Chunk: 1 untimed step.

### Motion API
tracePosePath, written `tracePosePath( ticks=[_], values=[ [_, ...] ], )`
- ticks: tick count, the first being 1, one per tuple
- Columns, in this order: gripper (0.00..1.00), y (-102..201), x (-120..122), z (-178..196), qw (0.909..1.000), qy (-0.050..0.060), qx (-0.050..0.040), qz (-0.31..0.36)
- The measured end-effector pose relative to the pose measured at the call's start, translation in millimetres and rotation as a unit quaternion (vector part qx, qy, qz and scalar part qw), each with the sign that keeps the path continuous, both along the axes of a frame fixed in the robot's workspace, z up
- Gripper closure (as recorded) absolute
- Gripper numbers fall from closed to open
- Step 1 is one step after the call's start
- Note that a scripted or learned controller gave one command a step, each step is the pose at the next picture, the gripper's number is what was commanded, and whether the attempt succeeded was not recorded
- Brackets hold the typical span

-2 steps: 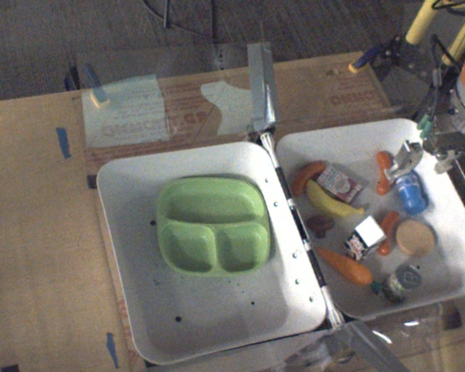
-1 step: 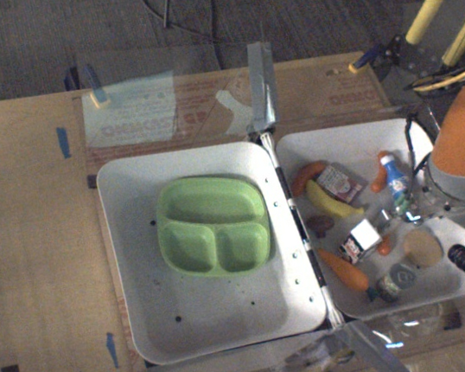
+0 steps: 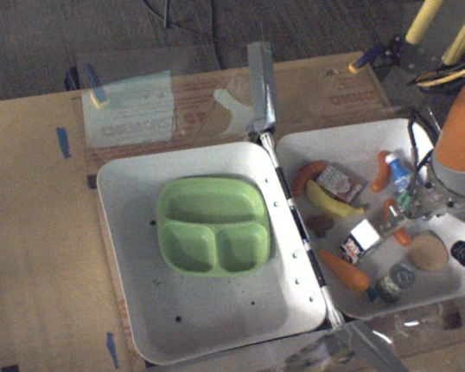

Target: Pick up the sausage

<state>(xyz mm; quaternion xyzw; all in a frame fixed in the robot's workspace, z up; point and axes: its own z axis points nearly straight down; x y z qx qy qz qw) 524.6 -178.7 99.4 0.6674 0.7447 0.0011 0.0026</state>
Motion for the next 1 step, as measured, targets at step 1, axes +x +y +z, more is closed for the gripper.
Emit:
tracePosePath(
  ticks=[1],
  values=[
    [1.00,47.2,-9.4,121.7,0.9899,0.001,-0.0002,0.142]
  ],
)
